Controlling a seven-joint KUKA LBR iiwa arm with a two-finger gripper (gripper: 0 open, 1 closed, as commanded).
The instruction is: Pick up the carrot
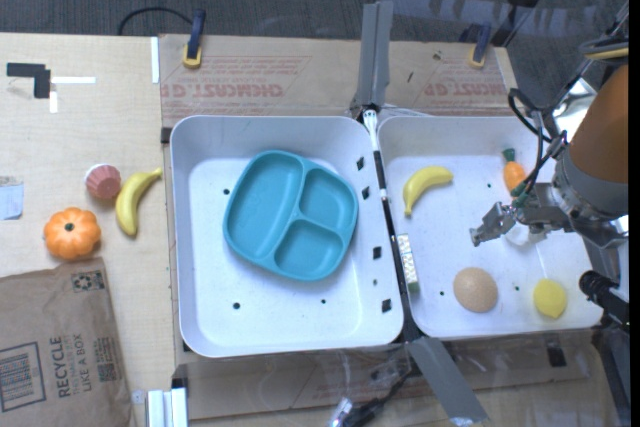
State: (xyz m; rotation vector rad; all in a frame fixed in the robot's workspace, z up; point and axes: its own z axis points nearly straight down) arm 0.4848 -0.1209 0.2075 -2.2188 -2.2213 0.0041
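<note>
The carrot (pixel 513 175), small and orange with a green top, lies in the right bin (pixel 440 320) near its far right wall. My gripper (pixel 487 224) hovers over the middle of that bin, a little nearer and to the left of the carrot and apart from it. It is open with nothing between its fingers. The arm's orange band and cables partly crowd the carrot's right side.
The right bin also holds a yellow banana (pixel 426 185), a tan egg-shaped item (pixel 475 290) and a lemon (pixel 549 298). A blue divided plate (pixel 290 213) lies in the left bin (pixel 200 315). On the bench at left are a pumpkin (pixel 72 233), another banana (pixel 132 201) and a pink item (pixel 102 182).
</note>
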